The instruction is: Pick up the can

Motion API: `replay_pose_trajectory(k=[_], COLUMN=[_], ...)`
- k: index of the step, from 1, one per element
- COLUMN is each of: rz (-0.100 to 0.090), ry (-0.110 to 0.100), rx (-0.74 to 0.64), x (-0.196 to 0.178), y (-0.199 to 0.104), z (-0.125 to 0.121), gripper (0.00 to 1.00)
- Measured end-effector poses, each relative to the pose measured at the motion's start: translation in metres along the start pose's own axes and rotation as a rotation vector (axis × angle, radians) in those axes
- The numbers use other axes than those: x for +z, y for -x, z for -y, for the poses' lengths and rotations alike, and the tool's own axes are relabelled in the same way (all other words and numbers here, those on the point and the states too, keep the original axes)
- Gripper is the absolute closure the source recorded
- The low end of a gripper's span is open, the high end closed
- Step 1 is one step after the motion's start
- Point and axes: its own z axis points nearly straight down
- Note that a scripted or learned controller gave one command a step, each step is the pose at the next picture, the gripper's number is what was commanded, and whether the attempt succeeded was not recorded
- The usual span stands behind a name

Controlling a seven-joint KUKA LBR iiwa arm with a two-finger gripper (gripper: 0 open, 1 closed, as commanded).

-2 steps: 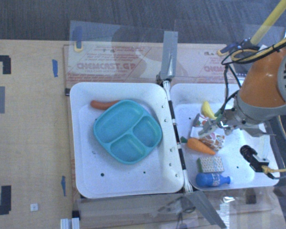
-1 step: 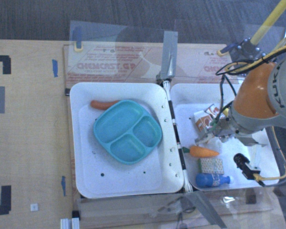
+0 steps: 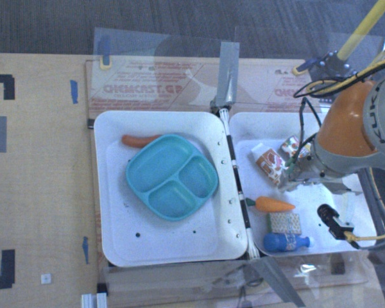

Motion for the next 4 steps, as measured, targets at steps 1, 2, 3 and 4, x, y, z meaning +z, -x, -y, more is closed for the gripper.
replay_pose_trajectory(k=[1,2,3,4], rz=[0.0,0.001,-0.001,0.002], ry=[0.0,0.001,-0.002,0.002], rx=[-0.001,-0.245,-0.219,-0.222], x=[0.0,-0.04,0.008,-0.003], y=[0.0,0.065,0.04,0.039], z=[0.0,-0.078,-0.108,-0.11], gripper=[0.0,0.0,0.0,1.0])
